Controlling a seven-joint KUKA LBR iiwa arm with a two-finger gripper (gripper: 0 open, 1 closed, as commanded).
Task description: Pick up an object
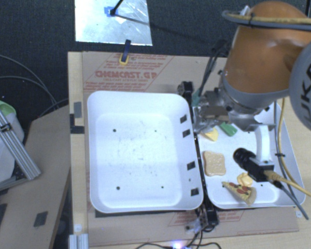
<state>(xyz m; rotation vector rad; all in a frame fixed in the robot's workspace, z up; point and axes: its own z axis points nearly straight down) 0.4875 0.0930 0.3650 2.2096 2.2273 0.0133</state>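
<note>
The arm's wrist hangs over the upper part of the right bin [287, 183], and the gripper [210, 119] sits low near the divide between the two bins. I cannot tell its state, because the orange and grey housing covers it.

Just below the gripper, toward 6 o'clock, lies a yellow cheese-like piece [211, 135], almost touching it. A green piece [228, 129] is at about 4 o'clock. A toast slice [214, 163] lies further down at 6 o'clock, and a pizza slice [240, 190] at 5 o'clock, its long axis pointing from 10 to 4 o'clock. The yellow piece seems the nearest target.
</note>
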